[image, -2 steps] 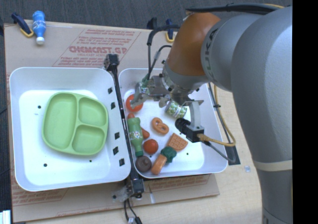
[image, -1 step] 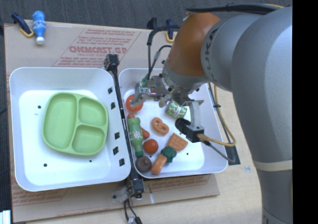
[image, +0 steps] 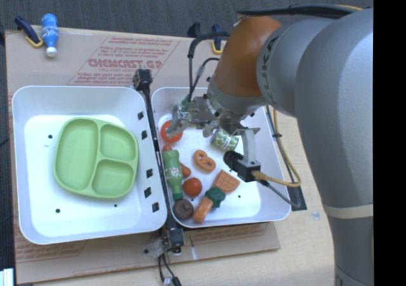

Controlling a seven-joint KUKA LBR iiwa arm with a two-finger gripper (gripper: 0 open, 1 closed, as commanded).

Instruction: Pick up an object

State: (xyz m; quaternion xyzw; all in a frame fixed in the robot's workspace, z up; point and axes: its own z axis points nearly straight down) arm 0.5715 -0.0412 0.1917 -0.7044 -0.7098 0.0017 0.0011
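from the camera view, the grey arm [image: 317,69] reaches in over the right bin [image: 269,212] with its orange band above the wrist, so the gripper [image: 212,127] hangs low among the toys near that bin's far edge; this looks like the approach for a grab, placed where the pile is thickest. whether the jaws are spread or pressed together cannot be told, since the wrist hides them. just beside the jaws lie a red tomato-like piece [image: 170,131] toward the bin's left wall and a small greenish can [image: 223,141] under the wrist, either a likely target. further toward the near edge the same bin holds a pretzel [image: 203,161], a green bottle-like toy [image: 172,165], a red ball [image: 192,186], a waffle-patterned piece [image: 226,182], a carrot [image: 208,204] and a dark round piece [image: 183,208] in the near left corner. the left bin [image: 25,215] carries a green divided plate [image: 96,158], its compartments bare. a blue bottle [image: 49,33] lies at the bench's far left corner.
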